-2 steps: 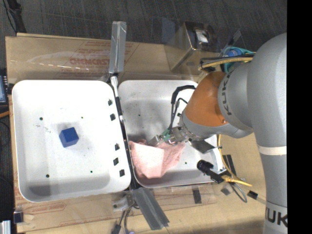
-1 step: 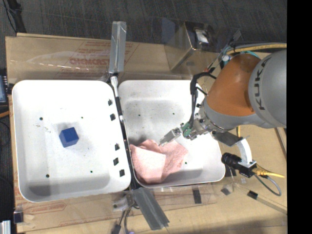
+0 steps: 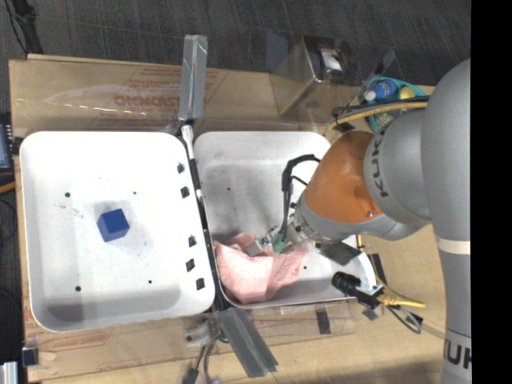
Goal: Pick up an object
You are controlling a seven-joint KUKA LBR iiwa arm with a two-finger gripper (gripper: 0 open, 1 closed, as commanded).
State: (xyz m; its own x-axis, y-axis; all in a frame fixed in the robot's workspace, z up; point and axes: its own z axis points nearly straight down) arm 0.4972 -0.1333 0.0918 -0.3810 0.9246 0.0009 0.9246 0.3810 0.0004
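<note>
- Presumably after the pink cloth (image 3: 254,272): crumpled in the right bin (image 3: 240,154), just right of the seam (image 3: 198,214) between the two bins, at that seam's near end.
- Soft, light and floppy by the look. Likely to sag and trail when lifted rather than slip, and nothing in it to break.
- Best to pinch a raised fold along the bunched upper edge. Avoid a flat patch, liable to yield one thin layer or nothing.
- Hand (image 3: 280,242) low at the cloth's upper right edge, farther right of the seam than the cloth's bulk, touching it or very nearly.
- Cannot tell whether apart, together or clamped on fabric; tucked under the wrist, with a greenish bit there too small to make out.
- Blue cube (image 3: 113,224) as the other choice: well left of the seam, alone in the left bin (image 3: 48,294). Stiff and small, probably easy to square up on across opposite faces.
- Smooth white floors and shallow walls in both bins.
- Right of the seam, little room between cloth and near wall, so better to come straight down. Plenty of bare floor toward the seam's far end.
- Brown counter (image 3: 96,86) around both bins.
</note>
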